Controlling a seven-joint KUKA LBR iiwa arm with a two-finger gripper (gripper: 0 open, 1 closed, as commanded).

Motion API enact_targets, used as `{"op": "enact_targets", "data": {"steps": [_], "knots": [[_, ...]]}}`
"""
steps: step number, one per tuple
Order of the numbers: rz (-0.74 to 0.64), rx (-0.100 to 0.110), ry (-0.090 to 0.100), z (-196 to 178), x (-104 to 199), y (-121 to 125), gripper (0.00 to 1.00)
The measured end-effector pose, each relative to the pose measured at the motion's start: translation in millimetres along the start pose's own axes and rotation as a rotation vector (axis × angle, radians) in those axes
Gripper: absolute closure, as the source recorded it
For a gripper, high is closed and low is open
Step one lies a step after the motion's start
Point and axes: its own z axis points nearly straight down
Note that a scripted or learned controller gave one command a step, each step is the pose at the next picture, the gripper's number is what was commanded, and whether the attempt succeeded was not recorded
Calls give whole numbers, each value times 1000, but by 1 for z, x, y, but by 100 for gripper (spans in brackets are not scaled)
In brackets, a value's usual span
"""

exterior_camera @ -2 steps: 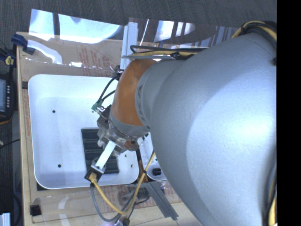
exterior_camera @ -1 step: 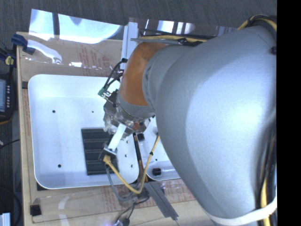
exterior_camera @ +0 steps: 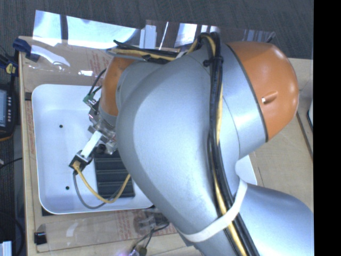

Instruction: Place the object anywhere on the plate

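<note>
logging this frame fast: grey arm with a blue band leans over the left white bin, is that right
Not quite: the band is orange, not blue. The camera view shows it. The rest holds: the grey arm leans over the left white bin.

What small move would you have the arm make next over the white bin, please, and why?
Probably a short, slow rise straight up. The arm hangs low over the white bin, with its wrist end close above the bin floor. Its bulk covers the bin's right side, so I cannot tell what lies beneath it. Clearing the view first seems safer than descending blind.
</note>
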Motion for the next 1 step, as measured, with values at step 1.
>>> {"op": "enact_targets", "data": {"steps": [1], "knots": [[-356,1,-1,-95,-76,5,100]]}}
